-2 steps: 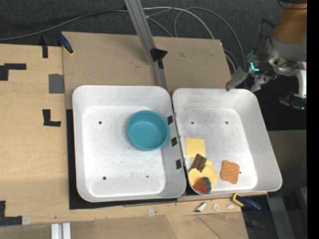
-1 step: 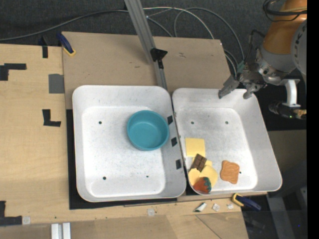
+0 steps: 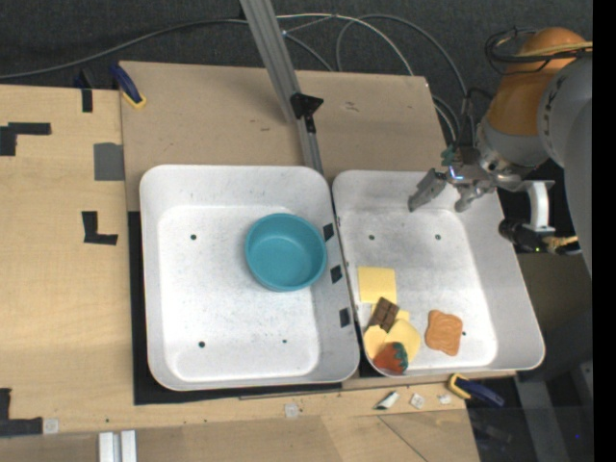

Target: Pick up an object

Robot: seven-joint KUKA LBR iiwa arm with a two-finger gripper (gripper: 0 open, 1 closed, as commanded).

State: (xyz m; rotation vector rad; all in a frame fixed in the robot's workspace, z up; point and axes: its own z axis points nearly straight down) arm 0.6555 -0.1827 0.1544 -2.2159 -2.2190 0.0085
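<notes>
Arm: we see the grey arm (image 3: pixel 568 114) with its orange band come in from the right, above the far right corner of the right bin.
Gripper: the gripper (image 3: pixel 445 197) hangs over the far part of the right bin (image 3: pixel 500 258), well apart from the things in it.
Fingers: we see the two fingers (image 3: pixel 422 192) spread wide, with nothing between them.
Right bin contents: all the small things lie near its front left corner.
Yellow square: a flat yellow block (image 3: pixel 376 283) lies by the bin's left wall.
Brown piece: a small dark brown block (image 3: pixel 385 313) lies just in front of the yellow block, touching it.
Yellow round piece: a rounded yellow thing (image 3: pixel 405 336) lies under and beside the brown block.
Red piece: a red and green thing (image 3: pixel 391 357) sits at the front edge, against the rounded yellow thing.
Orange piece: an orange thing (image 3: pixel 444 332) lies a little to the right, apart from the rest.
Left bin: the left bin (image 3: pixel 192 287) holds a blue bowl (image 3: pixel 284 250), upright, toward its far right part.
Bench: both bins stand side by side on the bench (image 3: pixel 58 258); a metal pole (image 3: pixel 279 65) rises behind them.
</notes>
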